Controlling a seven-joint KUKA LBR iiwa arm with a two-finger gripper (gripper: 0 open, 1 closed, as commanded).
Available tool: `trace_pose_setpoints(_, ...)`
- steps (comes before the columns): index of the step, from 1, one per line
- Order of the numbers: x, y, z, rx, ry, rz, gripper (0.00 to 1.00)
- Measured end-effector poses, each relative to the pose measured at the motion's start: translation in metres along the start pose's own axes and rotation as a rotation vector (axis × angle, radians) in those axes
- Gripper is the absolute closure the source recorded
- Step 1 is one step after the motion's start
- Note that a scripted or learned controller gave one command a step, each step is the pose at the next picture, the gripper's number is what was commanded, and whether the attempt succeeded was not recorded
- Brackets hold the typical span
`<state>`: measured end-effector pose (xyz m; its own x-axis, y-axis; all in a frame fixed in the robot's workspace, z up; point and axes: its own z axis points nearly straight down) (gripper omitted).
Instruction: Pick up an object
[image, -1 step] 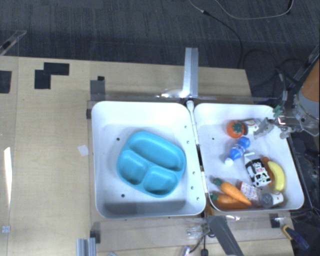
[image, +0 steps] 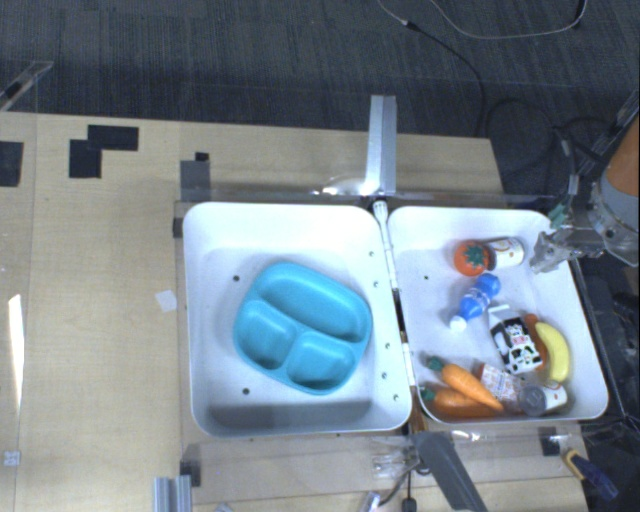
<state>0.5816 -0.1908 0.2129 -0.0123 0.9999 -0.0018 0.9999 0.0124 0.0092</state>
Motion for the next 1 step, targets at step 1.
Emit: trace_pose_setpoints(1,0.0016,-0.029,-0.0274,0.004,0.0,-0.131,1.0)
